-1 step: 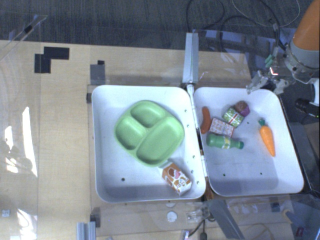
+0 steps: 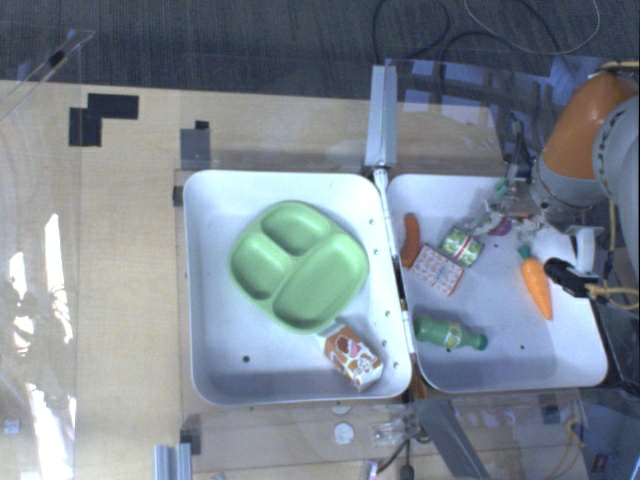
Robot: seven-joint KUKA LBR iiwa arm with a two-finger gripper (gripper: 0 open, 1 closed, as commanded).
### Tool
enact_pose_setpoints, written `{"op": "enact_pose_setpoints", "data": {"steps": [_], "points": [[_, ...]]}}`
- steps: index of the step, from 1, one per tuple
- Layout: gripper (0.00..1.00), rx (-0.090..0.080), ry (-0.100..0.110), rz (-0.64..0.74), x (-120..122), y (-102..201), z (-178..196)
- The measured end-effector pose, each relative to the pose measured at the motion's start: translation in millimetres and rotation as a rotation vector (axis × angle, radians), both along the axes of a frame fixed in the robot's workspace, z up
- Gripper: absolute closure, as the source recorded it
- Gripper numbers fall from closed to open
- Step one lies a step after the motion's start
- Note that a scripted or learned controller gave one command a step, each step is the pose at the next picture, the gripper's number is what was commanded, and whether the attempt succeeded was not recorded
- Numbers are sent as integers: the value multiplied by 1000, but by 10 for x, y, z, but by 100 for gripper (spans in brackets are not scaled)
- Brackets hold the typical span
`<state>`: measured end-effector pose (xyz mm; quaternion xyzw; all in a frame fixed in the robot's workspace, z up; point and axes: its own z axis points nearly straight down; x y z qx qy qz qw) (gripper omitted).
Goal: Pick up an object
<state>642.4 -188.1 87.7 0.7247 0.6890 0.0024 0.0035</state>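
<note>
The hand (image 2: pixel 515 200) hovers over the right bin's (image 2: pixel 570 363) far corner; whether it is apart or together cannot be told. Descending there risks striking the bin wall, or grazing the green packet (image 2: pixel 462 245) without gripping it.

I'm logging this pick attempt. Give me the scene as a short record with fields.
left bin: green divided plate, small printed carton
right bin: sausage, two small cartons, green bottle, carrot
gripper: over the right bin's far right corner
held object: cannot tell
</note>
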Motion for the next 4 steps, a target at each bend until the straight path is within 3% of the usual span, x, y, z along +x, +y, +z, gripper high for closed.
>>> {"op": "enact_pose_setpoints", "data": {"steps": [1,2,3,4], "points": [[100,-1,-4,5,18,14,123],[100,13,56,42,177,-135,0],[100,0,-2,104,287,481,1061],[0,0,-1,104,285,480,1056]]}}
